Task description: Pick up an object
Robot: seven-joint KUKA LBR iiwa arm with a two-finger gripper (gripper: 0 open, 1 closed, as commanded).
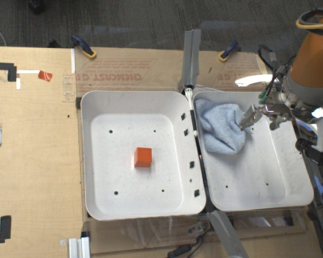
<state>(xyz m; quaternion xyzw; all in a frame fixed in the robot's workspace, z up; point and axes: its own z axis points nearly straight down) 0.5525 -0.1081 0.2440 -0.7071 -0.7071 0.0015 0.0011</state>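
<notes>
A small red-orange cube [143, 157] rests near the middle of the left bin [97, 198]. A crumpled light-blue cloth [222, 127] lies in the back left part of the right bin [269, 192]. My gripper [260, 120] hangs low over the right bin, just right of the cloth. It is open, its fingers spread apart. The left finger [247, 117] touches the cloth's right edge, and nothing sits between the two fingers.
The grey arm with its orange band [311, 50] comes in from the upper right. A metal divider [192, 63] runs between the bins at the back. Blue and yellow clamps [84, 46] hold the cardboard behind the bins.
</notes>
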